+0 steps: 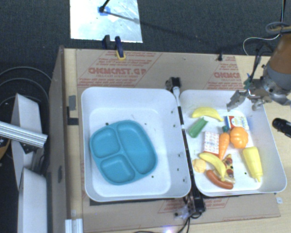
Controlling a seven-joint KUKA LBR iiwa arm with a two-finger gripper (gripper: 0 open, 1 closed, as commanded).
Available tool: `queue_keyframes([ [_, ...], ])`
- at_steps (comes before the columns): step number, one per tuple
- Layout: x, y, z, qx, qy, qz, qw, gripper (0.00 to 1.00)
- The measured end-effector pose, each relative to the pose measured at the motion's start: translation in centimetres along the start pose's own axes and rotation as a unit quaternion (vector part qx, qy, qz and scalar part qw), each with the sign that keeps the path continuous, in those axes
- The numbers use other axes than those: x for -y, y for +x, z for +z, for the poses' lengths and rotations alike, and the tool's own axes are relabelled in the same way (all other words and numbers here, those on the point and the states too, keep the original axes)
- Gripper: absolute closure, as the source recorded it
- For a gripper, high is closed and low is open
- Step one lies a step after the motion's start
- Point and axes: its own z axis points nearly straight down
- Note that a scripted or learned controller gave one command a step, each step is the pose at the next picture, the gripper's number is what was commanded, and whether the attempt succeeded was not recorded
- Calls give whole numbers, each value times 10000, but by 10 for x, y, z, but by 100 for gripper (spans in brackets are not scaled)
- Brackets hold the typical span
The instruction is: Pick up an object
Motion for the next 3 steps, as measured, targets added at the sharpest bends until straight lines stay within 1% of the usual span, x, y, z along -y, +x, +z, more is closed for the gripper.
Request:
queue_keyframes([
  [1,56,0,45,-11,38,18,10000,0],
  [2,65,15,87,67,-124,21,9999,0],
  [3,86,60,107,62,-49,15,10000,0],
])
